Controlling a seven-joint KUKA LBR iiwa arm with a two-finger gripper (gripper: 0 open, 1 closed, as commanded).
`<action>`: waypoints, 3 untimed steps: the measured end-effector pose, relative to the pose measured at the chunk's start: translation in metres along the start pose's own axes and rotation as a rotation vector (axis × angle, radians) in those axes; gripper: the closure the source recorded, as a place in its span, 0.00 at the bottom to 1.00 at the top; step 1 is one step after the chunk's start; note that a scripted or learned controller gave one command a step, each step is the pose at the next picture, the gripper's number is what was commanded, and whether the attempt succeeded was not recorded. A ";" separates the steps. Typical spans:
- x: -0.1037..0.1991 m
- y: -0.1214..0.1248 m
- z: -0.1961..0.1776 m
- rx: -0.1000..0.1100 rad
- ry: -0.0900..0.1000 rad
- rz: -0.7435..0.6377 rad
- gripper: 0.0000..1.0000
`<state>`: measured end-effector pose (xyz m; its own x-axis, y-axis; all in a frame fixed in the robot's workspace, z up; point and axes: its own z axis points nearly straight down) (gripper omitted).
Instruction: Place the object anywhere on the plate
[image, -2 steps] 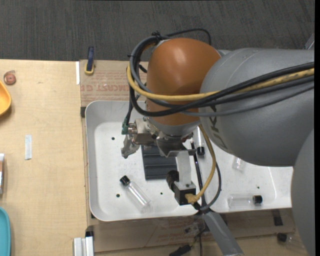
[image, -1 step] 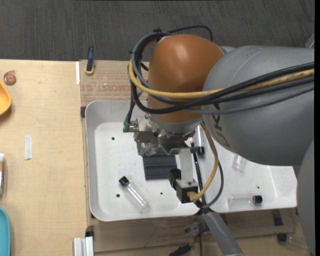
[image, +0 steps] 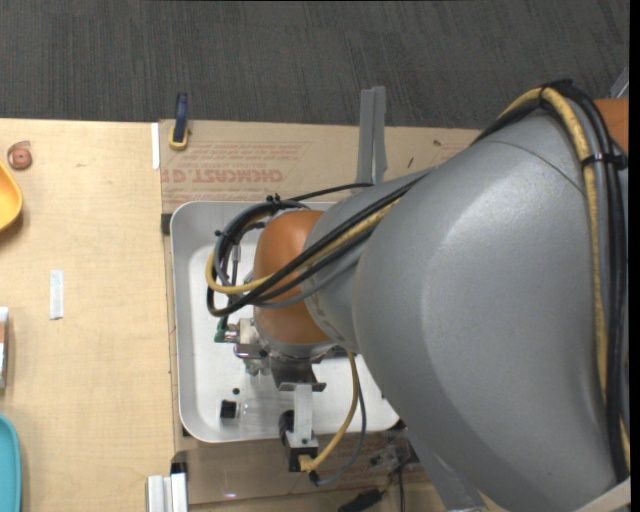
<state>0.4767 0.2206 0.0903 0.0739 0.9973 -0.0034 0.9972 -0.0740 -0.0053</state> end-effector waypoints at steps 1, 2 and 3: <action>0.000 0.000 0.000 0.000 0.000 0.000 0.00; -0.003 0.000 -0.008 0.005 -0.004 0.007 1.00; 0.008 0.021 0.000 -0.002 0.000 -0.223 1.00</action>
